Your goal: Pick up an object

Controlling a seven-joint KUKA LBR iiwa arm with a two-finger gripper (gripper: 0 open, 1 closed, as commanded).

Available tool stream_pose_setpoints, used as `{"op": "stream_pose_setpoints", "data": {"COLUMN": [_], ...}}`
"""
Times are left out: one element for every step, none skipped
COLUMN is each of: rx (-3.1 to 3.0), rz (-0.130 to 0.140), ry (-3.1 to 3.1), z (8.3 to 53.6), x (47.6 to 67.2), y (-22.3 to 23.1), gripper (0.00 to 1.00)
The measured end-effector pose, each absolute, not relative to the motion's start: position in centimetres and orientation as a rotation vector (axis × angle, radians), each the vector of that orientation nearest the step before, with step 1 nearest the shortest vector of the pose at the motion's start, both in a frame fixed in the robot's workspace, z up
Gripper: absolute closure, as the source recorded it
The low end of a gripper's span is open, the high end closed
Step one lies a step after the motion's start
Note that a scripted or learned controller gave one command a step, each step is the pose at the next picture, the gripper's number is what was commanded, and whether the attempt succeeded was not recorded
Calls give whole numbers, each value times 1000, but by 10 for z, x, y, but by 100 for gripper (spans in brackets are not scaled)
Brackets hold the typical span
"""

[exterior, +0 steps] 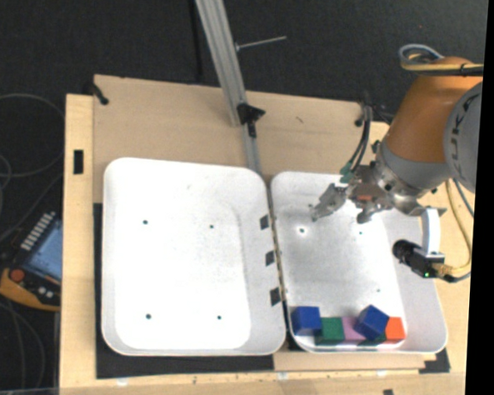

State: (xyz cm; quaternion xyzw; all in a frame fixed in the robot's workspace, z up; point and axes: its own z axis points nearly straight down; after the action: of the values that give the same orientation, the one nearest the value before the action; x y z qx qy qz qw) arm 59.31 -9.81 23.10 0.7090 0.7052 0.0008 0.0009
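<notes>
Gripper (344, 205) looks spread open to us, nothing between the fingers, hovering over the upper part of the right bin (335, 265). We see the blocks (348, 324) huddled along that bin's near edge: two blue, green, pink, orange. Left bin (181, 255) sits beside it on the tan bench (168, 121), dark floor and cables (6, 178) around.

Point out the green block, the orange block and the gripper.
green block (332, 329): camera view, top face.
orange block (395, 328): camera view, top face.
gripper (344, 209): camera view, midway between its fingertips.
</notes>
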Motion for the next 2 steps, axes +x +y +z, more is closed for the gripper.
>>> {"op": "stream_pose_setpoints", "data": {"rx": [2219, 2214], "rz": [-4, 5], "ry": [2225, 2226], "z": [195, 253], "x": [611, 565], "y": [-82, -59], "gripper": [0, 0]}}
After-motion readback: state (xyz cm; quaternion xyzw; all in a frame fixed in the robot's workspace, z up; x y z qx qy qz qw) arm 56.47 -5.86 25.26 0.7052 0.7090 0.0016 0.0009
